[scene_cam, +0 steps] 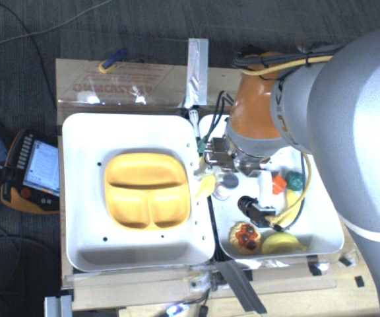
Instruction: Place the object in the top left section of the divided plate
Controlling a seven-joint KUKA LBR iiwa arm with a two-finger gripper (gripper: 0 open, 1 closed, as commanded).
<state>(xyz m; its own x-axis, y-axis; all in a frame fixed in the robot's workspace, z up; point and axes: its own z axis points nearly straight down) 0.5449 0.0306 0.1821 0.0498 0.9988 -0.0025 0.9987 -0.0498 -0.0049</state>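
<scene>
Light reads even and fairly bright from my station, falling from overhead. The left bin (78, 197) blows out near white, so its walls lose detail. Soft shadow pools along that bin's near wall, left of and below the gripper (221, 177). The yellow divided plate (148, 189) shows mild sheen on its ridges, no hard glare. Glare streaks the clear plastic sheet (121, 88) up and left of the gripper. The arm (348, 124) looms large at right, soft and smooth, slightly out of focus. Dark carpet (31, 18) goes grainy. Small items below the gripper look smeared; overall resolution is low.
</scene>
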